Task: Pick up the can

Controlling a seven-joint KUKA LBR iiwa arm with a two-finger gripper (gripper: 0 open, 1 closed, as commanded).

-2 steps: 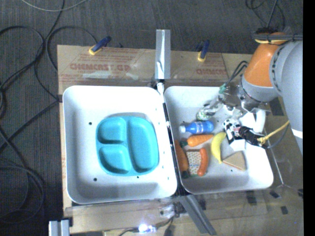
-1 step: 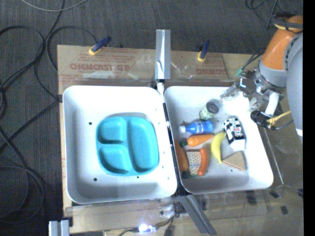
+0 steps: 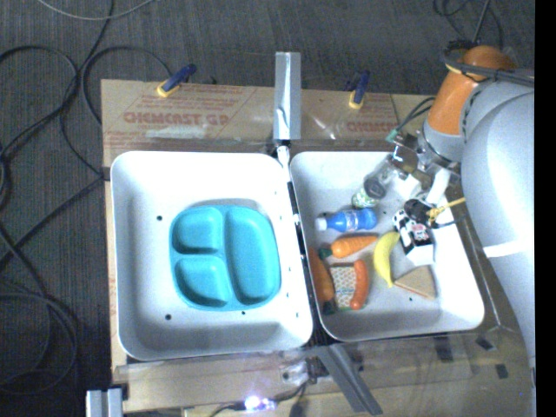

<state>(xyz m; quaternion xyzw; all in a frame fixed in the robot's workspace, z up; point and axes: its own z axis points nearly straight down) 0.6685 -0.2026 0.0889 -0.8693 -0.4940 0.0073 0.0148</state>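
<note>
While the arm (image 3: 499, 146) reaches in from the right, its gripper (image 3: 401, 170) hangs over the right bin's (image 3: 460, 315) upper part, and whether it is spread or closed I cannot tell. Just beside it lies the can (image 3: 376, 183), above a bottle (image 3: 347, 221), carrot (image 3: 354, 246) and banana (image 3: 383, 257). A blue tray (image 3: 226, 255) sits in the left bin (image 3: 139, 320)

Both bins (image 3: 130, 233) are white. The divided tray (image 3: 228, 255) in the left one is turquoise. In the right bin lie a clear bottle (image 3: 347, 221) with a blue label, an orange carrot (image 3: 354, 247), a yellow banana (image 3: 384, 258) and a tan wedge (image 3: 415, 280). The arm (image 3: 508, 189) is grey with an orange band (image 3: 452, 102). The surface (image 3: 208, 120) is brown with reddish lettering, and its two clamps (image 3: 176, 79) are blue and yellow.
</note>
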